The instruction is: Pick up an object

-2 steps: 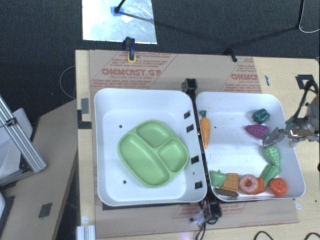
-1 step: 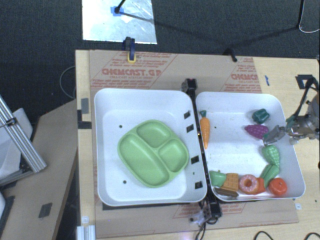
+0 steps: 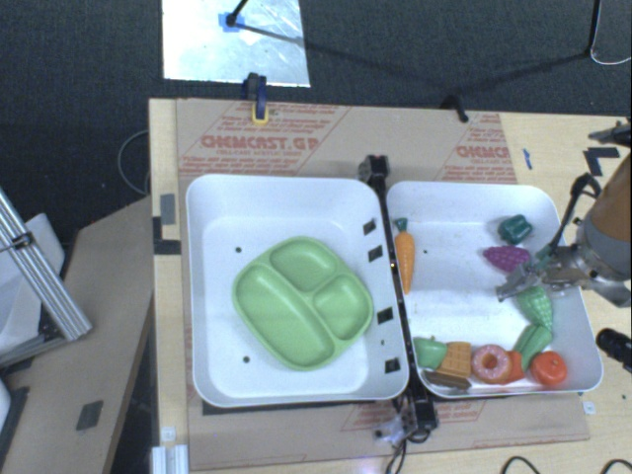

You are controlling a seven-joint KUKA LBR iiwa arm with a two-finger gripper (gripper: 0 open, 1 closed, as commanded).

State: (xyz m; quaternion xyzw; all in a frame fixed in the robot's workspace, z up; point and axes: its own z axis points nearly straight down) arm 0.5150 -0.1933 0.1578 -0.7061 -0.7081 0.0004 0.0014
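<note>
The right bin [image 3: 464, 210] holds several toy foods. An orange carrot [image 3: 403, 255] lies along its left wall. A teal pepper [image 3: 514, 228] and purple grapes [image 3: 506, 258] sit at the upper right. A green corn cob [image 3: 539, 308] lies below the grapes. Along the front wall are a green vegetable [image 3: 429, 350], a waffle piece [image 3: 455, 361], a pink donut [image 3: 491, 362], a green pod [image 3: 533, 341] and a red tomato [image 3: 549, 366]. My gripper [image 3: 523, 280] reaches in from the right, low between the grapes and the corn cob. Nothing is visibly held.
The left bin [image 3: 212, 225] holds a green divided plate [image 3: 302, 302]. A black divider with clips [image 3: 385, 265] runs between the two bins. The arm's body [image 3: 604, 230] hangs over the right bin's right rim.
</note>
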